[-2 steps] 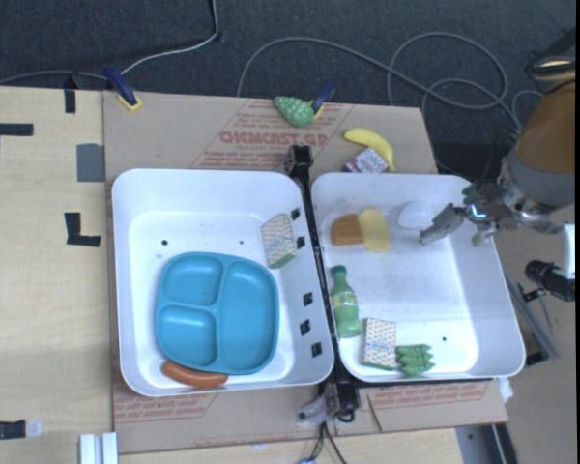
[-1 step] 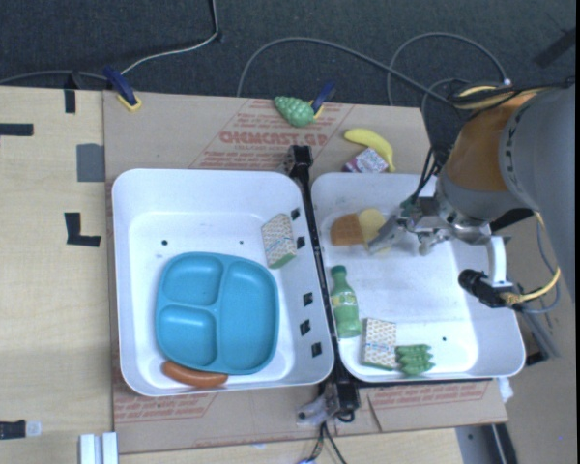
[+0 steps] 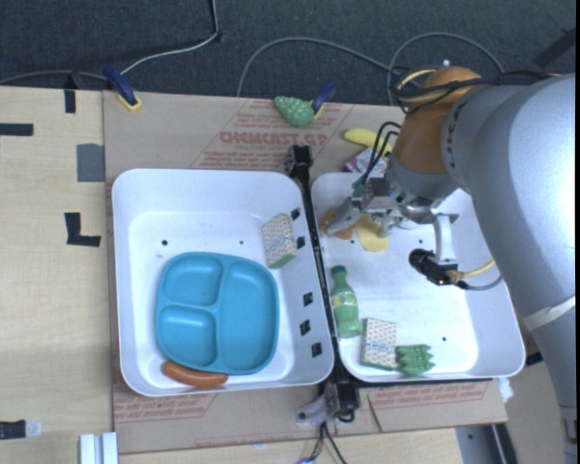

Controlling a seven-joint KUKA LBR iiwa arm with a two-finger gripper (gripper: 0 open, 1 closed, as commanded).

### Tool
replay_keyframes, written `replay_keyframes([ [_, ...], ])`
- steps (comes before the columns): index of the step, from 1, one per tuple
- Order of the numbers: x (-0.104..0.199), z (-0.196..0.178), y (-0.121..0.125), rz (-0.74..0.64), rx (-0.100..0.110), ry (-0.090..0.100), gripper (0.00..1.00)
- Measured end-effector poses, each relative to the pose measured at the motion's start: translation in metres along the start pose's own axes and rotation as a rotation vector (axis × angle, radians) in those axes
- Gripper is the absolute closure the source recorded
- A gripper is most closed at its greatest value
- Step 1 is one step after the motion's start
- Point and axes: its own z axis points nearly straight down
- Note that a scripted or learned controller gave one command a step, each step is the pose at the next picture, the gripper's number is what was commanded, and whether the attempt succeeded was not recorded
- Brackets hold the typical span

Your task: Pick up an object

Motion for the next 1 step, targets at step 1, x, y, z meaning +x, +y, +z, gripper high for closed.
replay_keyframes([
  [1, -0.0055, 0.0025, 0.0272, 0.000, -0.005, -0.005, 0.00],
])
